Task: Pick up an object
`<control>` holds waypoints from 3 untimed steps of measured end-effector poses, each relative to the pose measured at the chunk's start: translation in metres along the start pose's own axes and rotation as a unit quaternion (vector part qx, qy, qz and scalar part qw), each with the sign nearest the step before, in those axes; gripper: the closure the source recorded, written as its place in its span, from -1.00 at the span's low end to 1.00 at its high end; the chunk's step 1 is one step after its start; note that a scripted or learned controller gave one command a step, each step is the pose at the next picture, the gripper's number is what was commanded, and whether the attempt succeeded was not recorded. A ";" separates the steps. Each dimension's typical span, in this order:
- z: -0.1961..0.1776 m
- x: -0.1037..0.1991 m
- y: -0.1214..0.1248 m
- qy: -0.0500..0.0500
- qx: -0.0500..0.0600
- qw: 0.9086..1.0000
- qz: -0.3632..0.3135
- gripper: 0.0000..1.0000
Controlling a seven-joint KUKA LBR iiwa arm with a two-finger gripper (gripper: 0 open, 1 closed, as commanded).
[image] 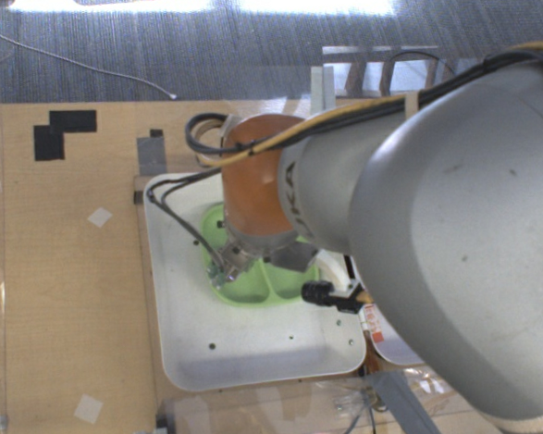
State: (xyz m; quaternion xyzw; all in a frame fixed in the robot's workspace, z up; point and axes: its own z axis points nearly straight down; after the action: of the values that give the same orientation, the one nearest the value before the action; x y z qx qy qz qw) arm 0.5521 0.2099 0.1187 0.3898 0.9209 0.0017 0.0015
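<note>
Inside the left bin (183,347): one green dish (249,287), end effector (222,272) grip unclear.

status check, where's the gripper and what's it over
Gripper low in the left bin, over the green object. Grasp not visible. The arm covers the right bin.

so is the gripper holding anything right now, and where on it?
Cannot tell. The gripper is down at the left rim of the green dish in the left bin, but the wrist hides whether anything sits between its tips.
</note>
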 end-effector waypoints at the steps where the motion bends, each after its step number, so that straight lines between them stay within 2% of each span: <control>1: -0.061 0.005 0.006 0.000 -0.001 0.980 0.200 1.00; 2: -0.051 0.041 -0.028 0.000 0.003 0.934 0.356 1.00; 3: -0.049 0.062 -0.031 0.000 0.002 0.867 0.498 1.00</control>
State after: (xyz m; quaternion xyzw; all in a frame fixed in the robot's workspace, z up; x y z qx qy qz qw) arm 0.4868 0.2329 0.1677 0.7968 0.6042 0.0006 -0.0004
